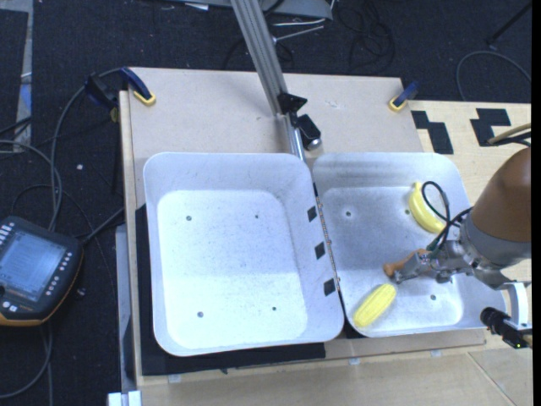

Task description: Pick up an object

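Note:
In the right bin (380,172) lie two yellow objects. A corn-like piece (374,304) rests near the front wall, and a curved banana-like one (420,207) sits by the far right side, under a loop of black cable. My gripper (412,268) reaches in from the right and hangs low over the bin floor between the two, just above and right of the corn-like piece. A small orange thing (390,269) shows at the gripper's left end; whether it is held is unclear. The orange band of the arm (511,201) stands over the bin's right rim.
The left bin (169,176) adjoins the right one along a shared middle rim (325,260). A slanted metal pole (262,49) rises behind the bins. Yellow clamps (144,97) mark the bench's far corners. A teach pendant (30,265) lies on the floor at left.

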Tool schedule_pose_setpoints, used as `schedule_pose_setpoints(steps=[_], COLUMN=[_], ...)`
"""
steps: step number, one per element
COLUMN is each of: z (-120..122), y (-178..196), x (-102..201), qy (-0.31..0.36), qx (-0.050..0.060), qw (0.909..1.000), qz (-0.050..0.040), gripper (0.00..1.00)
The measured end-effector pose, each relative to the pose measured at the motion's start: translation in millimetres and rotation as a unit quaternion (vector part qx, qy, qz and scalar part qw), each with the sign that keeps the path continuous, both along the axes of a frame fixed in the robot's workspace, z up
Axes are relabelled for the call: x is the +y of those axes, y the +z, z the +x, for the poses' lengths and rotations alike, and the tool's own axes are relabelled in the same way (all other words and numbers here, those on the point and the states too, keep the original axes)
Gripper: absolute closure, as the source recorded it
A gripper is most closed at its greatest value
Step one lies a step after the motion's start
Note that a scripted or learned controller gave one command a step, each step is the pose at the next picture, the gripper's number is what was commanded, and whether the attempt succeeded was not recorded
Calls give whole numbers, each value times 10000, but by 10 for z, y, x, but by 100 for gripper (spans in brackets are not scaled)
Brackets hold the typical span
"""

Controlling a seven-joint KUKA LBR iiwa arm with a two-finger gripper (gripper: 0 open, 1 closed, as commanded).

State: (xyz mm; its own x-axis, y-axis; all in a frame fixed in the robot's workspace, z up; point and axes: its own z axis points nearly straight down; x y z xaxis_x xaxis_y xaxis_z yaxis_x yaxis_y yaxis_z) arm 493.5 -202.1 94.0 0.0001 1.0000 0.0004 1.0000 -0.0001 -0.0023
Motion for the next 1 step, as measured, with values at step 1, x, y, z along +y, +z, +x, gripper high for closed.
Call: schedule_pose_setpoints(steps=[1], z=[10], y=[119], x=[-2], qy=[0], qx=[-18], qw=[10000], qz=[-4], gripper=[100])
